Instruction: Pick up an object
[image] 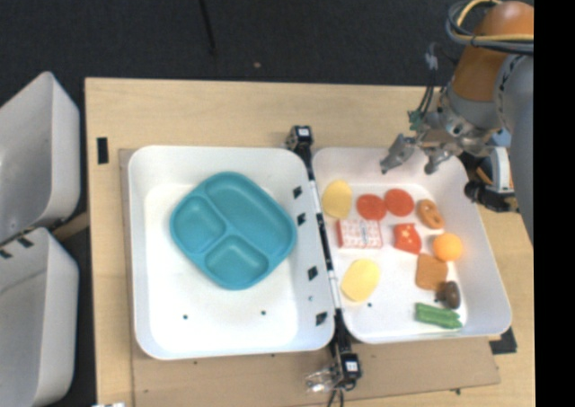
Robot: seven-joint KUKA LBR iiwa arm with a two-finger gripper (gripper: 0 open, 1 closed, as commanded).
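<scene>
The left bin [148, 324] held a blue divided tray [233, 229], lying flat near its middle. The right bin [490, 302] held the small food pieces, all untouched: two pale yellow pieces [337, 199], two red discs [384, 205], a pink-and-white packet [359, 234], a ringed brown piece [429, 213], an orange ball [447, 246] and a green pod [438, 315] at the near edge. The gripper [416, 157] hung above the bin's far rim, its fingers spread apart and gripping nothing. In my judgement the pick had not begun; approach, descent, closing and lift all remained. The red discs lay nearest, flat and low.
</scene>
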